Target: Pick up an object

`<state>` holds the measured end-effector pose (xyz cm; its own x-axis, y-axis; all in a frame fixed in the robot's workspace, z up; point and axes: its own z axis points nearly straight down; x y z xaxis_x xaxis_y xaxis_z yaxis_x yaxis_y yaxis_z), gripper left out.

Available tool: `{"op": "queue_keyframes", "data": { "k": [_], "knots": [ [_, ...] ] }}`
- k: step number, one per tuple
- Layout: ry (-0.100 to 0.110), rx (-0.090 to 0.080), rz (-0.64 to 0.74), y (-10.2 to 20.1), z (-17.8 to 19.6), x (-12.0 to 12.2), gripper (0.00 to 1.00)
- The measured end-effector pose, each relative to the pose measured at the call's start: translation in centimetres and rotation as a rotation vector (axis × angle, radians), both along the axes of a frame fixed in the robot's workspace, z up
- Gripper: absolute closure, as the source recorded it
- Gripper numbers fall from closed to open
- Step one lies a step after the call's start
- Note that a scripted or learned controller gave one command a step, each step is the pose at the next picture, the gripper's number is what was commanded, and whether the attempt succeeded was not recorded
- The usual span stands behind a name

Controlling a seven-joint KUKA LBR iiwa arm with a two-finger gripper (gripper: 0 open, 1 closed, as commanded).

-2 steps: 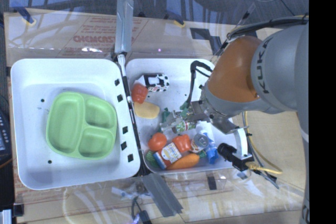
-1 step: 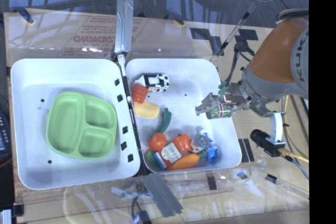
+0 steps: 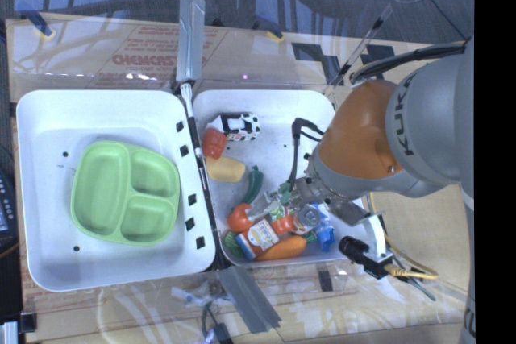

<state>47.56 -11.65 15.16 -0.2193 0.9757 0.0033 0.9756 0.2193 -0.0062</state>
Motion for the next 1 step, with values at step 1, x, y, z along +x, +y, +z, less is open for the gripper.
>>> {"op": "queue_keyframes", "data": {
  "k": [1],
  "knots": [
    [-0.006, -0.001, 0.047, 1.02, -3.56, 0.41, 0.0]
  ]
}}
